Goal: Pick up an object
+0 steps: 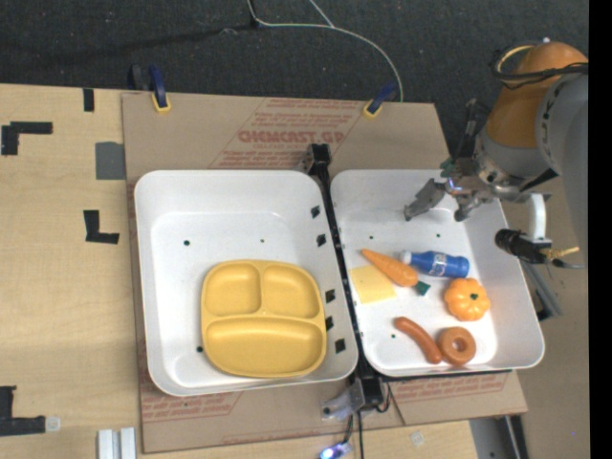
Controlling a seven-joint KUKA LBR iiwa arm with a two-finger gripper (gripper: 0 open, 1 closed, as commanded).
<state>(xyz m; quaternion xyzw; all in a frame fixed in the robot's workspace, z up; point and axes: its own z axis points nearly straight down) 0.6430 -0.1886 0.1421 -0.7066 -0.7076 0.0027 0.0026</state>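
The right bin (382,199) holds several toy foods: an orange carrot (388,267), a yellow cheese slab (372,284), a blue bottle (437,264), a small orange pumpkin (467,299), a red sausage (420,338) and a brown donut (457,345). My gripper (444,201) hangs over the bin's upper right part, fingers spread open, nothing between them. It is above and to the right of the carrot and bottle.
The left bin (172,208) holds a yellow divided plate (263,317). A black divider (325,218) runs between the bins. Cardboard lies under both bins, clamped at the back. The arm's orange band (531,94) is at the upper right.
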